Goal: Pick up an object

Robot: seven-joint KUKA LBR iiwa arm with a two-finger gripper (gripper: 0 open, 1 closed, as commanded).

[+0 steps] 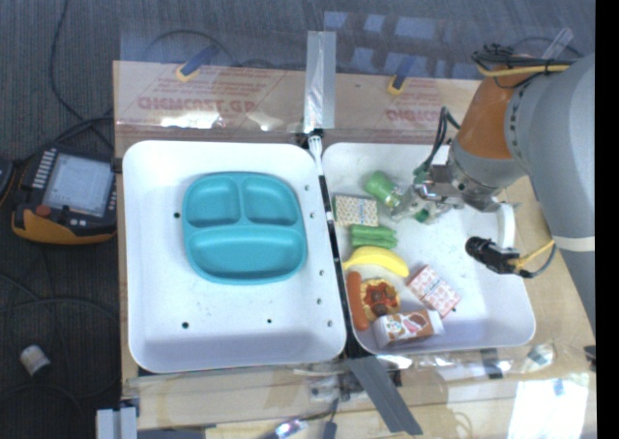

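Note:
My gripper [418, 205] hangs low over the upper middle of the right bin [503, 316], reaching in from the right. Just to its left lies a green bottle-like object [383, 187], close to the fingertips. Below that sit a patterned square packet [355, 209], a green pod-like toy [372, 234], a yellow banana [376, 260], a hot dog toy [360, 299], a pink-and-white box [433, 291] and a small bottle with a red label [406, 327].
The left bin [155, 331] holds a turquoise divided plate [244, 226]. A divider ridge [329, 234] runs between the bins. A black cable connector [488, 253] hangs off the arm over the right bin. A handheld pendant [63, 195] lies on the floor at left.

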